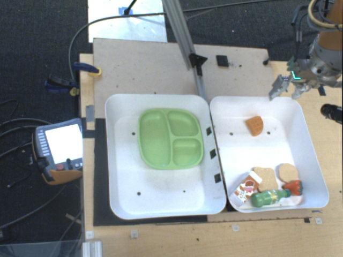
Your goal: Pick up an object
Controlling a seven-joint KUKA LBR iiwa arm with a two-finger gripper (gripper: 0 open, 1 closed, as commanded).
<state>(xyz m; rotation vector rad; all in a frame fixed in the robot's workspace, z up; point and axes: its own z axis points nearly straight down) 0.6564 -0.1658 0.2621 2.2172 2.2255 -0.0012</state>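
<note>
Green bottle [270,197] against bin rim [313,202]

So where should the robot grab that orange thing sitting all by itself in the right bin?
Probably from straight above, pinching across its narrower middle. The orange piece lies alone on the floor of the right bin, apart from the pile near the front, so nothing crowds its sides. The tool hangs over the bin's far rim.

No text, label, brand, number or sign can be read. The small red-and-white packet [247,189], lying in the bin well below and left of the gripper [288,87], carries printing, but it is too small and blurred to make out.
</note>
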